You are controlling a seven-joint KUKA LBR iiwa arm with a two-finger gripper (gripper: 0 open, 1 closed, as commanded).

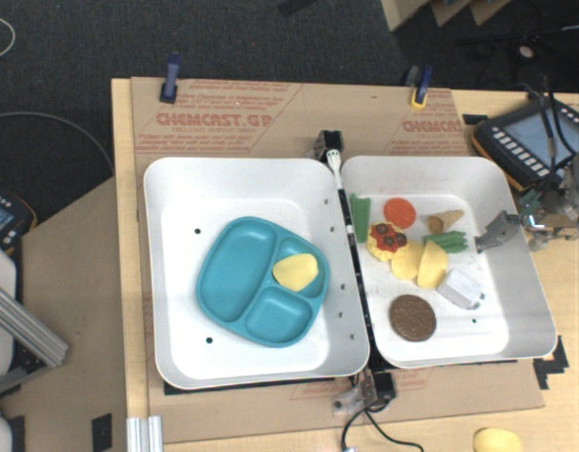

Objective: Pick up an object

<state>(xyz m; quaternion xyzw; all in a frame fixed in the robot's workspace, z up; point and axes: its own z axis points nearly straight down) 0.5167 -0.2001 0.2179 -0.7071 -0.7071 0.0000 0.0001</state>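
The right bin (515,332) holds several toy foods. Among them are a red-orange round piece (399,212), a green strip (361,216), a small brown piece (444,221) and a green pod (447,242). There is also a yellow-and-red piece (387,240), two yellow chunks (422,263), a brown disc (412,316) and a white-grey block (460,290). My gripper (497,233) reaches in over the right bin's right side, just right of the green pod and above the white-grey block. Nothing visibly sits in it.
The left bin (171,205) carries a teal divided plate (242,281) with a yellow piece (296,271) in one compartment. A black tablet-like device (529,144) lies beyond the right bin's far right corner. Clamps (169,78) hold the cardboard base at the back edge.
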